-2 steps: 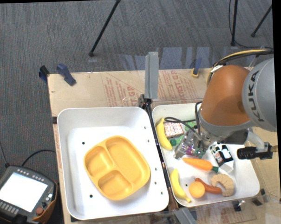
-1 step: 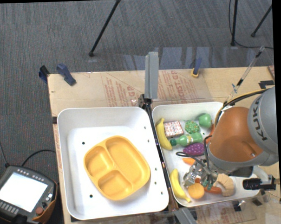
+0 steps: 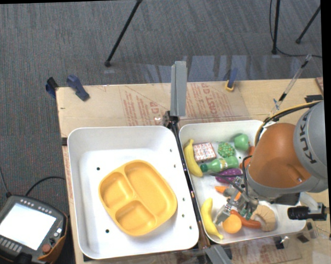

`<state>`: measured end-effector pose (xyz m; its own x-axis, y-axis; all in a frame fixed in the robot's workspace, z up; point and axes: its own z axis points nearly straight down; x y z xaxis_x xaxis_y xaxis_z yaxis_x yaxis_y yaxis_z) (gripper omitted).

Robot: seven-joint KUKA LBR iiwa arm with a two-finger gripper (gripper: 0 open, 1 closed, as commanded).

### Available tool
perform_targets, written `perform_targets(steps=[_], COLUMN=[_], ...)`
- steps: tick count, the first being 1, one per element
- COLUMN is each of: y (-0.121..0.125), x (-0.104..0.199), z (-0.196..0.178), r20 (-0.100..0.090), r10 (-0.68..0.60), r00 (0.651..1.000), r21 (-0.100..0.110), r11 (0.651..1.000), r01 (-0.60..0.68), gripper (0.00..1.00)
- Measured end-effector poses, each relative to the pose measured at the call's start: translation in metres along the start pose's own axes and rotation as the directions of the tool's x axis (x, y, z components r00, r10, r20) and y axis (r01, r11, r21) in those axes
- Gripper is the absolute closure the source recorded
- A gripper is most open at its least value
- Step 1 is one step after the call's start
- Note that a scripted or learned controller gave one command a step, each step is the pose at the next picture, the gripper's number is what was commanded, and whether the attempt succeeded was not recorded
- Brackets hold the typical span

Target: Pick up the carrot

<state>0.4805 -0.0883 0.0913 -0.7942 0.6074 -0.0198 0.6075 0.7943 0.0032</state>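
- Counter (image 3: 120,106) w/ 2 white bins side by side; left bin (image 3: 81,154) holds a yellow divided plate (image 3: 137,196) w/ 3 compartments, set at a slant.
- Right bin (image 3: 222,125) is crowded w/ toy food; the arm (image 3: 289,153), grey w/ orange band, reaches in from the right and covers much of it.
- End effector (image 3: 234,205) sits low over the bin's near part; we make out metal fingers (image 3: 228,209) amid the clutter, but whether they're open or closed we can't tell, and we see nothing clearly between them.
- Carrot (image 3: 247,222): orange-red, lying near the bin's front edge, between an orange (image 3: 232,224) and a tan round item (image 3: 266,217), just under the end effector.
- Also in that bin: 2 bananas, 1 (image 3: 192,157) along the left wall, 1 (image 3: 208,217) nearer the front; a pink-patterned box (image 3: 204,151); a green bottle (image 3: 220,164); a green bumpy piece (image 3: 226,149); a green pepper (image 3: 241,141); a purple eggplant (image 3: 229,177).
- Tablet-like pendant (image 3: 27,230) at lower left, off the counter.
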Motion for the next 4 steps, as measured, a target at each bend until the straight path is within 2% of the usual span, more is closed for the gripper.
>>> perform_targets(steps=[1,2,3,4], y=[0.022,-0.007,0.009,0.001], x=[-0.018,0.001,-0.017,0.0], z=[0.004,0.004,0.004,0.0], r20=[-0.019,-0.017,-0.02,0.0], r10=[-0.333,0.146,-0.208,-0.117], r00=[0.943,0.989,0.978,0.993], r21=[-0.004,0.007,-0.002,-0.002], r11=[0.943,0.989,0.978,0.993], r01=[0.333,-0.146,0.208,0.117], gripper=[0.0,0.0,0.0,0.0])
